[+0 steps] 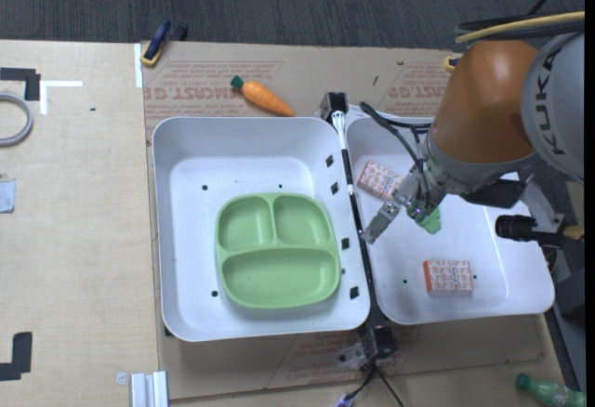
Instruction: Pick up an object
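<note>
Cardboard bench (214, 80), reversed print unreadable; arm (493, 108) lettered "KUKA".

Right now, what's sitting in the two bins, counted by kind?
Green divided plate: 1, in the left bin
Patterned red-and-white packets: 2, in the right bin, one near its back, one near its front
Small green item by the tool: 1, partly hidden, kind unclear
Total: 4
</note>
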`<move>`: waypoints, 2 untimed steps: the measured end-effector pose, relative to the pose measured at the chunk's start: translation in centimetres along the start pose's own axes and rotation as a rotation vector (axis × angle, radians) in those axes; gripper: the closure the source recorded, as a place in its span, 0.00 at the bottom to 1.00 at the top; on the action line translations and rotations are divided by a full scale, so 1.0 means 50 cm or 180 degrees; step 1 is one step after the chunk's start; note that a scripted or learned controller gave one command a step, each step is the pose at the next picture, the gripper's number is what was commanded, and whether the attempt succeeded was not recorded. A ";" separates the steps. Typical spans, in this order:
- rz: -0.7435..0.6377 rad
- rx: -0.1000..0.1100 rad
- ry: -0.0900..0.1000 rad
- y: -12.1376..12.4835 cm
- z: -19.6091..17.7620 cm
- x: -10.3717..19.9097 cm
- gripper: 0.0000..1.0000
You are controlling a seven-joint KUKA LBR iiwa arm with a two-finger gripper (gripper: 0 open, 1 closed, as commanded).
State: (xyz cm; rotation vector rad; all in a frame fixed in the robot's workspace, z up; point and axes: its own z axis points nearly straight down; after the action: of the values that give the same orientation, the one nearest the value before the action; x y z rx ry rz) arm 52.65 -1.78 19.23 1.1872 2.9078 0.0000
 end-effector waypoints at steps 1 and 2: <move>-0.0344 -0.0003 -0.0005 0.120 0.000 -0.047 0.00; -0.0364 0.0000 0.0001 0.022 0.000 0.104 0.00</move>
State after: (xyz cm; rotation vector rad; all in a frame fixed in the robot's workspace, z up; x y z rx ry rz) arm 49.67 2.64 19.21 1.0191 2.9711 0.0001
